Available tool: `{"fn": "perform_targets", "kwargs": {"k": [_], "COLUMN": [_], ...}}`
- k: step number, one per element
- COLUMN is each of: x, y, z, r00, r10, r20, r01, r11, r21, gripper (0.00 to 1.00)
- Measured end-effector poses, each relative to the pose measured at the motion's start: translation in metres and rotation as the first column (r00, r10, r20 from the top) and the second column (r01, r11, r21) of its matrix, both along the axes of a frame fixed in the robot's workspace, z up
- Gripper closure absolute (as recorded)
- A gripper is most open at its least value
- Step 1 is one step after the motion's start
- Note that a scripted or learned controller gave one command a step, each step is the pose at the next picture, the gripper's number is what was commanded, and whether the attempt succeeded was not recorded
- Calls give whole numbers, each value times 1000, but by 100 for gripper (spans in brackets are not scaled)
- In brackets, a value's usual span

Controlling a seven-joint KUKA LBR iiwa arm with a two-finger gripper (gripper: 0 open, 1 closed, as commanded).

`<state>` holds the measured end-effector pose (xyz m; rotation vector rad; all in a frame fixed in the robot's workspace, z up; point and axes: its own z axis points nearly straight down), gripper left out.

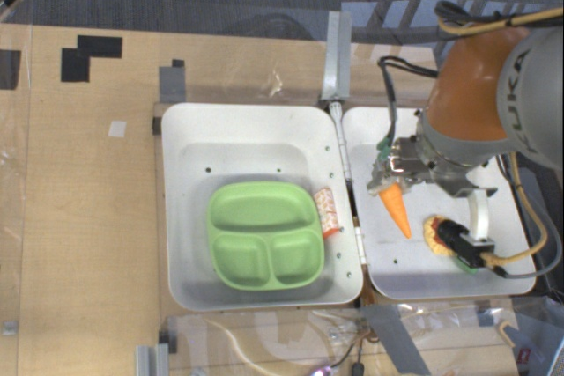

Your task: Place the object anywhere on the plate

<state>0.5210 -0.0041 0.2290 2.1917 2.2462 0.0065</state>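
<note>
A green divided plate lies in the left bin. An orange toy carrot is in the right bin, its point towards the near right. My gripper is directly over the carrot's thick upper end and meets it there. The wrist hides the grip itself, so I cannot tell whether the carrot is held or just lying under the gripper.
A small pink-and-white wrapped item lies against the plate's right edge in the left bin. A small yellow round item sits in the right bin, near the carrot's tip. The wall between the two bins runs between carrot and plate.
</note>
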Motion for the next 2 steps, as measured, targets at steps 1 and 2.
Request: {"fn": "perform_targets", "kwargs": {"k": [1,2], "x": [0,58], "y": [0,1], "z": [0,-5], "r00": [1000,1000], "r10": [0,-18], "r20": [0,-2], "r01": [0,18], "r11": [1000,1000], "r21": [0,-1], "gripper": [0,0]}}
